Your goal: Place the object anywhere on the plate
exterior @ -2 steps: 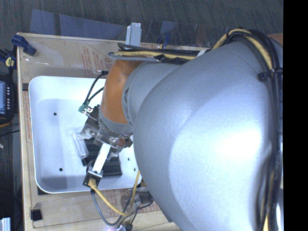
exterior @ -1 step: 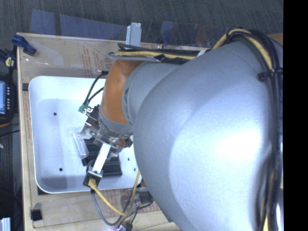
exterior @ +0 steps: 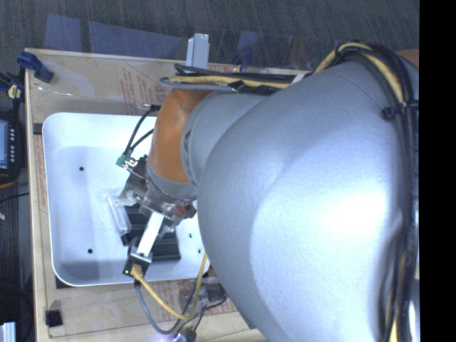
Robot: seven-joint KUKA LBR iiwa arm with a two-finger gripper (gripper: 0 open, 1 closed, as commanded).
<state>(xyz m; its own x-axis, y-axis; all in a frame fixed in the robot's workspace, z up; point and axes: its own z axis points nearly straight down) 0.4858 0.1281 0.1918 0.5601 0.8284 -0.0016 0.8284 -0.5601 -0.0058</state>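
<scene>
- Wooden bench [exterior: 92, 312] carries a white bin [exterior: 71, 191] at nine o'clock of the view; the grey arm [exterior: 306, 205] fills the three o'clock half.
- Gripper [exterior: 135, 223] sits low inside that bin; how its jaws stand cannot be told.
- Neither the object nor the plate can be made out, so the placing looks unfinished, progress unclear.

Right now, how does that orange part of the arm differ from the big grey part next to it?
The orange band is a narrow ring just above the wrist, low over the white bin; the grey arm body is far bulkier and covers much of the view's right. The orange band looks matte and evenly coloured; the grey arm body shows a bright sheen. Both are smoothly rounded.
</scene>
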